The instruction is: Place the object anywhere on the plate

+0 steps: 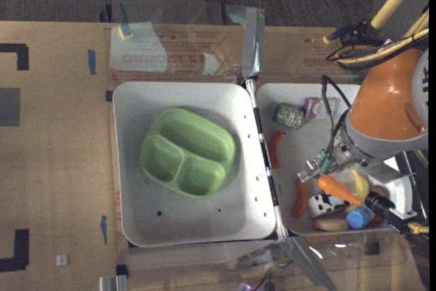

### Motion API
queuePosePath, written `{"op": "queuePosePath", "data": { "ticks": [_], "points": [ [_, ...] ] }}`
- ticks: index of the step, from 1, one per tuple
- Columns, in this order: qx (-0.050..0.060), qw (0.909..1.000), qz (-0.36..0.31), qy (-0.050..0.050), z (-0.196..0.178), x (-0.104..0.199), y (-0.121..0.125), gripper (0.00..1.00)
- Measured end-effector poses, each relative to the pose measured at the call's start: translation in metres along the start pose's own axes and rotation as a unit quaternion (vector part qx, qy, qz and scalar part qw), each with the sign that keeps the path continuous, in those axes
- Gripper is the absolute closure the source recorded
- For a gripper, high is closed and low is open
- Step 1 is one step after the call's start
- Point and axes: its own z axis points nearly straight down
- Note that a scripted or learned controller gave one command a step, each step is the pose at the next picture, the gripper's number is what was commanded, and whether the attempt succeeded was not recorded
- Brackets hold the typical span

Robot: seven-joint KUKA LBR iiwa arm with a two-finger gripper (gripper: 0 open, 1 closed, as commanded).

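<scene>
The green plate (189, 152) with three compartments lies in the left bin (129, 215), nothing on it. The arm (390, 102) hangs over the right bin (289, 146), its gripper (325, 165) low among the clutter; whether the claw is open or closed cannot be told, and nothing is seen held in it. Just beside it lies a carrot (338, 189), with a yellow piece (360, 183), a blue piece (358, 217), a black-and-white toy (320, 204), a tan piece (331, 223) and an orange-red strip (300, 197) crowded near. A red strip (274, 148) lies by the divider; a green can (289, 116) and a pink packet (315, 107) sit at the far side
</scene>
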Motion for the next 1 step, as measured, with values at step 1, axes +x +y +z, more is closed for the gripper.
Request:
{"op": "queuePosePath", "data": {
  "ticks": [1],
  "points": [
    [0.000,0.9999,0.013,0.000,0.0000,-0.0077,0.0609,1.00]
  ]
}}
